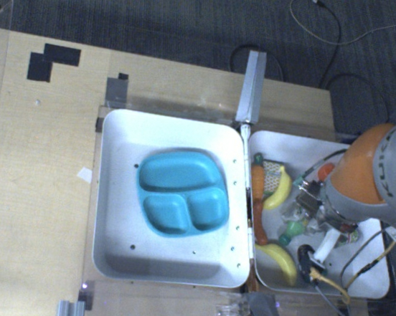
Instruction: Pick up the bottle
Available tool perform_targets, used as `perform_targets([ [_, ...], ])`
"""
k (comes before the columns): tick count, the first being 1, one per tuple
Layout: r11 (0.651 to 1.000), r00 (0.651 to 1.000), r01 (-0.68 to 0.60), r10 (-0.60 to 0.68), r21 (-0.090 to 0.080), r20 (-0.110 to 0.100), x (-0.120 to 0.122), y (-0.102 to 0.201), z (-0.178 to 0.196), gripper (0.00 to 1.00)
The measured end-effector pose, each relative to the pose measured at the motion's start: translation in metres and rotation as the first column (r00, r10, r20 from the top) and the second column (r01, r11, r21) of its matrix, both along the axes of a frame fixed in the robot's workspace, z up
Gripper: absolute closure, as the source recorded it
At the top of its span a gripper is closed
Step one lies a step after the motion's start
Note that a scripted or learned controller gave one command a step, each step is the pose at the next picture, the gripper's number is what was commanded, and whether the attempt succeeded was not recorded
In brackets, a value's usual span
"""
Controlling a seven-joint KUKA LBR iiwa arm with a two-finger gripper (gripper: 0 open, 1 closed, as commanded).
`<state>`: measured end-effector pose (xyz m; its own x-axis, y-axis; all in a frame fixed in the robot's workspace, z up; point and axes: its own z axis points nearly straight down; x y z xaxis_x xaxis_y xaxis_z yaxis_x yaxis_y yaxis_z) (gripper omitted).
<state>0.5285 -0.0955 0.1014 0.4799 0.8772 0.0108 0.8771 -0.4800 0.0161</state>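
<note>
We see the gripper (pixel 304 220) low in the right bin (pixel 376 285), over the bottle (pixel 291 231) (its grip we cannot tell), presumably to grasp.

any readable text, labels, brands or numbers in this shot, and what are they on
No text can be read in this view.
Black patches on the bench: plain shapes, no lettering.
Blue tray in the left bin: unmarked.
Clutter in the right bin, two bananas and a green-capped item: any label is too small and blurred to read.
</note>
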Motion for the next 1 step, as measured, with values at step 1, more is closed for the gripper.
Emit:
perform_targets([
  [1, 1.0, 1.0, -0.022, 0.022, -0.002, -0.016, 0.0368, 0.048, 0.0839, 1.0],
])
